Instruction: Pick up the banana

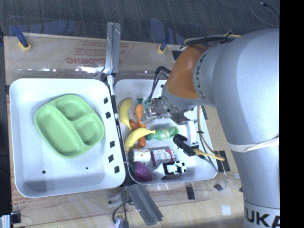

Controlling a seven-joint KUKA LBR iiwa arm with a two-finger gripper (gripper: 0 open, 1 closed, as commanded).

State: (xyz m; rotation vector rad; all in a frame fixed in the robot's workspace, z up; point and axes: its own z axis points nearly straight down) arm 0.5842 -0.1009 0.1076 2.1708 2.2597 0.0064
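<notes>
Yellow, light, smooth plastic: the banana [138, 137] may slip, so I'd pinch its thick middle crosswise. My tool [153, 109] hovers close; its opening I can't tell.

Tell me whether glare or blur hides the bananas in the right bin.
Camera view: even, soft lighting, no strong glare on the white right bin; both bananas show clearly, slightly soft; the arm shades the bin's upper right and covers the gripper area.
</notes>
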